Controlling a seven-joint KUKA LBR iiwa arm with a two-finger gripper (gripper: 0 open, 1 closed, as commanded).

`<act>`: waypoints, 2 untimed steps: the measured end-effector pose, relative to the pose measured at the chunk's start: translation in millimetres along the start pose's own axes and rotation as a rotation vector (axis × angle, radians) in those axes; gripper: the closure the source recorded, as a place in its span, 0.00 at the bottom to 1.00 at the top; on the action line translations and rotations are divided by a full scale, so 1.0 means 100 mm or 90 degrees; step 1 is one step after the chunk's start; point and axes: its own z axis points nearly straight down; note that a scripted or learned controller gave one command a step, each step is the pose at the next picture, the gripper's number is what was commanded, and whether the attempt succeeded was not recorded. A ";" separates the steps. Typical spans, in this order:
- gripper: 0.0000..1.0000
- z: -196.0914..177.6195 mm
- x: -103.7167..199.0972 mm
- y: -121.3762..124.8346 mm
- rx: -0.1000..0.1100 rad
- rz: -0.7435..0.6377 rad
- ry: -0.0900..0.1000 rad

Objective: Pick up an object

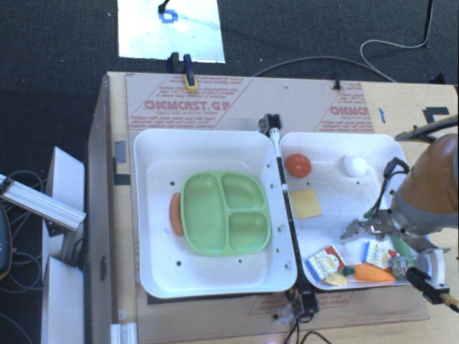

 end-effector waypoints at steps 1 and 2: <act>1.00 -0.11 0.00 0.01 -0.001 0.000 0.000; 0.00 -0.11 0.00 0.01 -0.001 0.000 0.000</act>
